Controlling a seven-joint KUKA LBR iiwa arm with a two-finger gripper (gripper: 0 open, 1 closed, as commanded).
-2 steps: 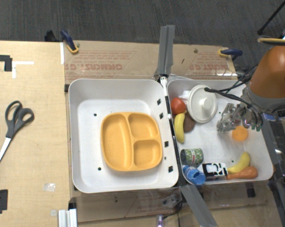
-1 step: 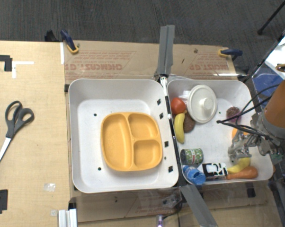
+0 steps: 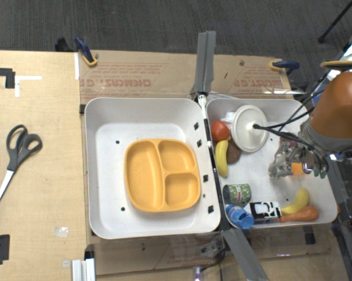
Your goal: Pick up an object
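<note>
End effector hangs low in the right bin, finger state indeterminate, apparently placed to grasp among clutter: banana and carrot just below, green can to its left.

Two white bins, two bananas, one yellow divided plate, one green can, one pair of scissors.

Yellow tray, red apple, green can, white bins

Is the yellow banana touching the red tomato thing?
Touching. The camera view shows the banana's top end meeting the lower edge of the red tomato, no white bin floor between them.
</note>
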